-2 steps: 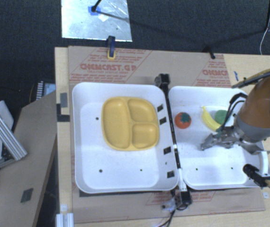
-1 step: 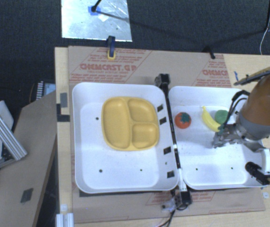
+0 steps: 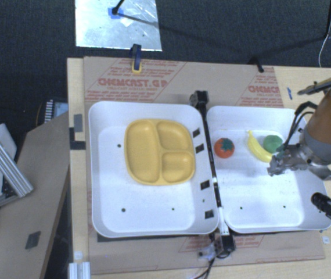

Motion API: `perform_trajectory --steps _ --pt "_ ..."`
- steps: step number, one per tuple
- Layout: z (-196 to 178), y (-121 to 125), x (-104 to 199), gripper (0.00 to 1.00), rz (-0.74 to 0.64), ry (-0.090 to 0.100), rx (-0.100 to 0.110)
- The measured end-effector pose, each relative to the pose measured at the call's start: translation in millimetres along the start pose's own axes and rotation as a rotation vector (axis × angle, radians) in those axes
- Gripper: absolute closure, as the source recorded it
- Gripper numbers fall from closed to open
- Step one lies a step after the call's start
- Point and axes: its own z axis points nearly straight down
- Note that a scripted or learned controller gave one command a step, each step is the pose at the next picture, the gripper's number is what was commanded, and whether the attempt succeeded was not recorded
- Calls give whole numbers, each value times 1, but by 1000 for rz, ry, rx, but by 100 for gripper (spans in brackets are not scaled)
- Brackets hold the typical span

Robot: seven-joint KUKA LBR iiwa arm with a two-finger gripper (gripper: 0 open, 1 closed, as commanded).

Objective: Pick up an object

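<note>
Right white bin (image 3: 258, 214): grey two-finger gripper (image 3: 277, 166) low over the floor, just beside a yellow plastic banana (image 3: 258, 147) and green round object (image 3: 272, 140); finger state cannot be told. Red tomato-like ball (image 3: 224, 147) nearby. Left white bin (image 3: 107, 214): yellow divided plate (image 3: 158, 151).

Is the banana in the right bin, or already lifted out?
In. The banana lies on the right bin's floor beside a green object, gripper just beside it.

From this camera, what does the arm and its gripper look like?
The arm enters from the right: a rounded orange band above a grey wrist section. Thin black cables curve along its left side. The gripper is a small, dark grey metal piece at its tip.
</note>
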Motion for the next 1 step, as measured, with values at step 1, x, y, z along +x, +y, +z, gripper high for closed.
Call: perform_trajectory --steps 1 --pt "-60 -6 0 100 -2 0 -2"
